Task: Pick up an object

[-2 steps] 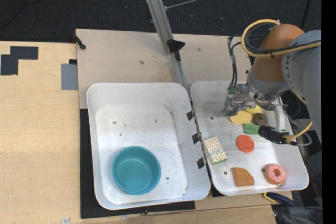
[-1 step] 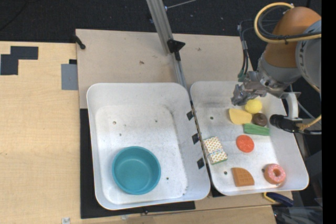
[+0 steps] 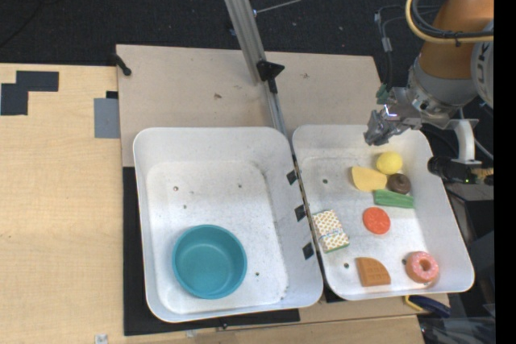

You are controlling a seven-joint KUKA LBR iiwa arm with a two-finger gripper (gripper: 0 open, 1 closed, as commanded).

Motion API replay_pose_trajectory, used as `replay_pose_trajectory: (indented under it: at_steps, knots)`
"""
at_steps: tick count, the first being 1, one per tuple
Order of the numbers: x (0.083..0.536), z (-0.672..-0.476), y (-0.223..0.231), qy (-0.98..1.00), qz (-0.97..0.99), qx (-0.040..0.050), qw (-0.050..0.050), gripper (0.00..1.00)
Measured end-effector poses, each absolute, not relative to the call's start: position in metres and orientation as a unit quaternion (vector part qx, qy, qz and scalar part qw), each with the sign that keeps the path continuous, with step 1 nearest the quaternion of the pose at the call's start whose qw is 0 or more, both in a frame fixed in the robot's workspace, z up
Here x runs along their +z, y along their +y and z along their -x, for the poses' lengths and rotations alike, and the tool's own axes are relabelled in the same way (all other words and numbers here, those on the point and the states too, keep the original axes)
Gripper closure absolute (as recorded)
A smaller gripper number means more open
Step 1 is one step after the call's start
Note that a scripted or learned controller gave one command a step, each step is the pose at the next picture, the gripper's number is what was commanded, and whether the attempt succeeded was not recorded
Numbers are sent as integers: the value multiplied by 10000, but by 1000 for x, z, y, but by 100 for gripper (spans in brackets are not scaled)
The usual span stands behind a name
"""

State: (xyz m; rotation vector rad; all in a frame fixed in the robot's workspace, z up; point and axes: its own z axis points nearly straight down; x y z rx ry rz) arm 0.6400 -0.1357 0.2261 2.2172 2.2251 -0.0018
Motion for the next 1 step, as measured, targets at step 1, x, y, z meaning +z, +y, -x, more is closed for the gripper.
replay_pose_trajectory:
  at_steps: [1]
  knots:
    - [286, -641, -135, 7082, -7060, -5, 4, 100]
